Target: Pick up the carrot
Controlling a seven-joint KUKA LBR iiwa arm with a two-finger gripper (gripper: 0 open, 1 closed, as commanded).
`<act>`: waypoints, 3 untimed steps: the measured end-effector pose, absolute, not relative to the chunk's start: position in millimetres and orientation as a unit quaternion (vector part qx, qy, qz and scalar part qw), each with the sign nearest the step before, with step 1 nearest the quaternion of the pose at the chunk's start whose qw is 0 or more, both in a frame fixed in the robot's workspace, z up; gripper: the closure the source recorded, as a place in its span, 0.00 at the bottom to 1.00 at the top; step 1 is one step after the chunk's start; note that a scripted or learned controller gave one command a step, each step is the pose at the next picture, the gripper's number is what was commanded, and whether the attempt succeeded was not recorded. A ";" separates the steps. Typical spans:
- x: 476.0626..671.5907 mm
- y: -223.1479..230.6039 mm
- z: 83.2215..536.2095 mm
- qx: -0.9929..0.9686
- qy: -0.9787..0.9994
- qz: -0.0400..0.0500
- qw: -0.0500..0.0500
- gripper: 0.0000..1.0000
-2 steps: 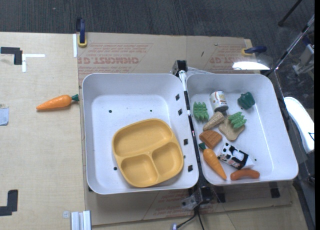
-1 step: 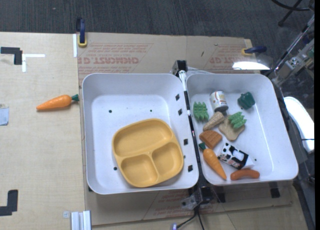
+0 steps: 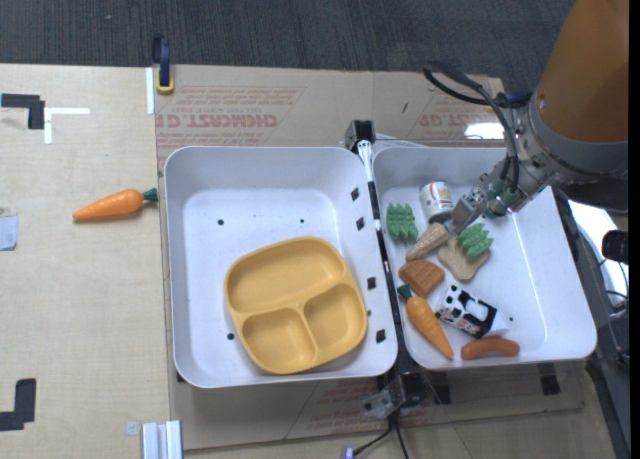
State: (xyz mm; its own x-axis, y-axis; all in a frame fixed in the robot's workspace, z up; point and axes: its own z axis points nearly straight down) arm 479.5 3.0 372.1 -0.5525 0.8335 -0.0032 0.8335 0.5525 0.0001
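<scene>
One carrot [image 3: 428,326], orange with a green stub, lies in the right bin [image 3: 560,277] near its front left corner, pointing toward the front. A second carrot [image 3: 112,205] rests on the bench, left of both bins. My gripper [image 3: 480,207] hangs over the back middle of the right bin, above a green toy [image 3: 476,239] and a bread slice [image 3: 461,260]. It looks open, with nothing between its fingers. It is well behind the bin's carrot.
The right bin also holds a small can [image 3: 435,200], another green toy [image 3: 401,222], a toast piece [image 3: 422,276], a black-and-white packet [image 3: 467,313] and a sausage [image 3: 490,349]. A yellow divided plate [image 3: 296,304] lies in the left bin [image 3: 200,247].
</scene>
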 end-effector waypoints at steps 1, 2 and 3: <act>479.6 2.8 372.0 0.474 0.881 -0.001 0.002 0.00; 504.9 44.3 382.4 0.360 0.933 0.000 0.004 0.00; 510.2 -36.0 512.9 0.213 0.977 0.000 0.008 0.00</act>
State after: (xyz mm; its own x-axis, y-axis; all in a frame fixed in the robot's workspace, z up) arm 510.2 -36.0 512.9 -0.9090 0.4166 -0.0146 0.4166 0.9091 0.0036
